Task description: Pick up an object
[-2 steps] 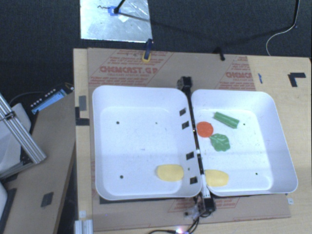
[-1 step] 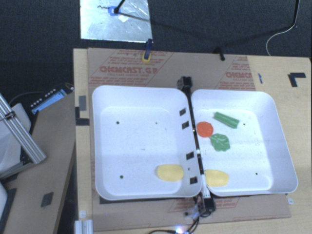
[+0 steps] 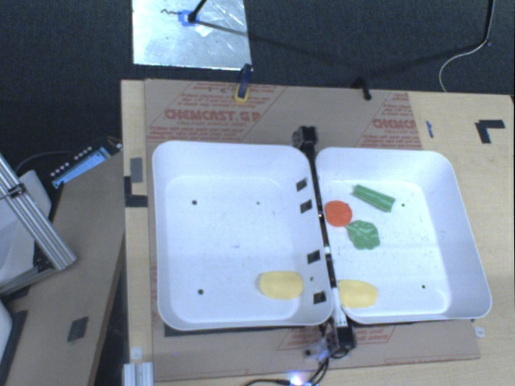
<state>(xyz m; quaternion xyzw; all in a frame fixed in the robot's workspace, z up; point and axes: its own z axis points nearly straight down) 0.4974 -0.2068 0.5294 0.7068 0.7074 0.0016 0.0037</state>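
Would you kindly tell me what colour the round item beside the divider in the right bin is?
Orange-red; the round item shows best in the camera view.

The two white bins, left [image 3: 193,240] and right [image 3: 451,240], look like smooth plastic with a soft shine. Under them lies a flat brown cardboard sheet [image 3: 209,107] with red print, dull and matt. At the upper left of the frame, a silver foil sheet [image 3: 189,22] looks shiny and crinkly. The floor [image 3: 56,63] looks like dark rough carpet.
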